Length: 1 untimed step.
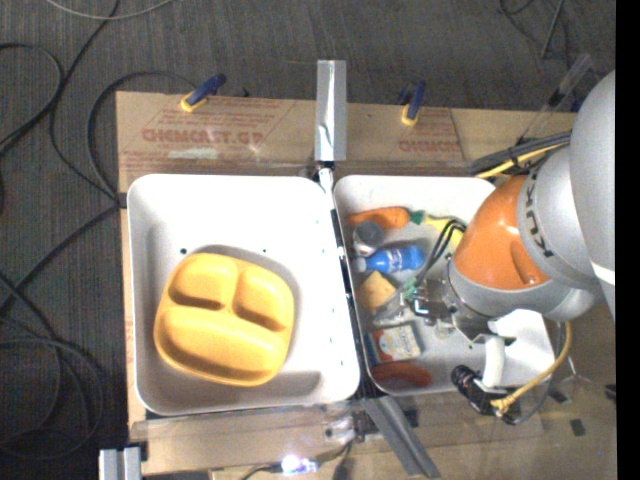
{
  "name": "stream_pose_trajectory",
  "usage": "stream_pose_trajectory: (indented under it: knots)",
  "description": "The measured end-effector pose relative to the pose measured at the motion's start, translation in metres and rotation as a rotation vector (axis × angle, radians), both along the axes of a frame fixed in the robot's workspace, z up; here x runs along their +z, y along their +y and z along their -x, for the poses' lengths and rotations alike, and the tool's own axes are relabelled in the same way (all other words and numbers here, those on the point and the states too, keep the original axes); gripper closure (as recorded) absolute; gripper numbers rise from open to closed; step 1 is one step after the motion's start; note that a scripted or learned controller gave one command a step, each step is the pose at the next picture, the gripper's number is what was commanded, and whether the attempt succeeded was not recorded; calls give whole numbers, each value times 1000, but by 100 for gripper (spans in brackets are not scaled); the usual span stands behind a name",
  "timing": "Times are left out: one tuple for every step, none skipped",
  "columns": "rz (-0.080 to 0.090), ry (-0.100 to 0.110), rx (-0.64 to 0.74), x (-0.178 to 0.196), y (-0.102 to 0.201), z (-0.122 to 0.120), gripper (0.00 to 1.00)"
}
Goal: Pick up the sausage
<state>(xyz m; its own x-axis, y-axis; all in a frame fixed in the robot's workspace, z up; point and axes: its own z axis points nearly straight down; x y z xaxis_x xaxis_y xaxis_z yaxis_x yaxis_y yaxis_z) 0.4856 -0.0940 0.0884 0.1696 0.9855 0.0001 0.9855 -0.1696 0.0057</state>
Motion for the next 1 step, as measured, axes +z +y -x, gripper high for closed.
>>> stream_pose_trajectory:
  knots:
    - [3, 9, -24, 95, 30, -64, 0]
